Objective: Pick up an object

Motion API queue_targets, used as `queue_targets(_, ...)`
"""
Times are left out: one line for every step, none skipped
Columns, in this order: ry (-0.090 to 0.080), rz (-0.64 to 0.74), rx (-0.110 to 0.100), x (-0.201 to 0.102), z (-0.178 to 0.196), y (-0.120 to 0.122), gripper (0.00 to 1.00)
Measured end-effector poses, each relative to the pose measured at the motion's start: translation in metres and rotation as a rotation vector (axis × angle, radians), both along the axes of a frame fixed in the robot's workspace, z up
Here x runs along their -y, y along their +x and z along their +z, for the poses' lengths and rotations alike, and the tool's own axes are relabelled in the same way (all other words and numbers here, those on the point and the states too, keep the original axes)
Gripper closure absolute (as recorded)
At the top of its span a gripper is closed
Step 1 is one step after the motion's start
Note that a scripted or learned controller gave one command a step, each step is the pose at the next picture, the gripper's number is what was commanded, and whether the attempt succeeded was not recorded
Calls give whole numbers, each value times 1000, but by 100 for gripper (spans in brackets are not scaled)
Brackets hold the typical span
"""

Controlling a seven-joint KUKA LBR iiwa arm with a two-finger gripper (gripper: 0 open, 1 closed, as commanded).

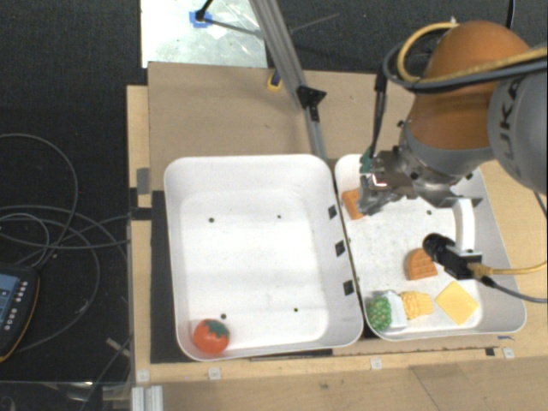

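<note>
- The end effector is seen low over the right bin, at its upper-left corner.
- An orange object lies just beside it; contact cannot be told.
- Its grip state cannot be told.

Robotics lab: plain brown wooden bench bearing two shallow white plastic bins, dark carpeted floor strewn with loose black cables, grey metal tripod leg, black handheld control pendant at left.
</note>
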State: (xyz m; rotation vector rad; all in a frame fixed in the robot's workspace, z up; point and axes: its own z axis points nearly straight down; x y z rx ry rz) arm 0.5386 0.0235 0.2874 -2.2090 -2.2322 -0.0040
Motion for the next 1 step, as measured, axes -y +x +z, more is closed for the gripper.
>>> queue_targets(0,0,-1,-52,-4,-12,100)
